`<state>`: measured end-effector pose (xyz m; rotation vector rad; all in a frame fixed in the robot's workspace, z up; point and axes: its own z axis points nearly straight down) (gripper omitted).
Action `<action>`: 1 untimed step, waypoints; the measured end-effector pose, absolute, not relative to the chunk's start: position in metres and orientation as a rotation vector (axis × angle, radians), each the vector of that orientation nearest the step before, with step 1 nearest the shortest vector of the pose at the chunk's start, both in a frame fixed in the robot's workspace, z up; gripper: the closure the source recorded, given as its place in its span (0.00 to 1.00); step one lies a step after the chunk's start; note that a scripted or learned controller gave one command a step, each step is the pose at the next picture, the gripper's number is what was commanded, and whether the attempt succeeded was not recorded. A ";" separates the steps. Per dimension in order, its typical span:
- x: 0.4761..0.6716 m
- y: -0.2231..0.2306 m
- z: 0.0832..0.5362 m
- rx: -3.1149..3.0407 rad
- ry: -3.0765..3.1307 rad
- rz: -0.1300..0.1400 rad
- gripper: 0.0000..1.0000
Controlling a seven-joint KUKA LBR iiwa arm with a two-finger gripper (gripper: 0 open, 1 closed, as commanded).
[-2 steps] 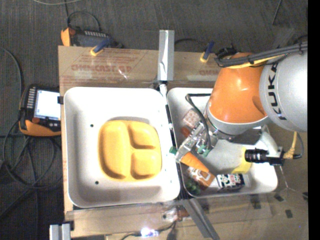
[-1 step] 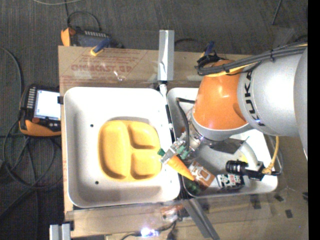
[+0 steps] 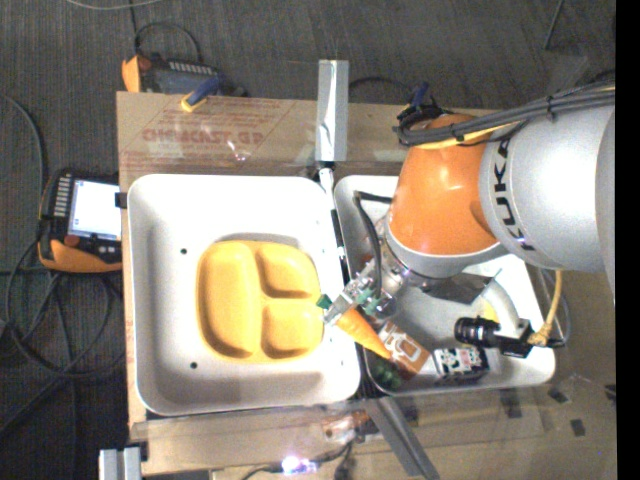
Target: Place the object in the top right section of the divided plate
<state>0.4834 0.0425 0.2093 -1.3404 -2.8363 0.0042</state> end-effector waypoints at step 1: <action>0.483 0.042 0.209 -1.341 -2.836 0.005 0.00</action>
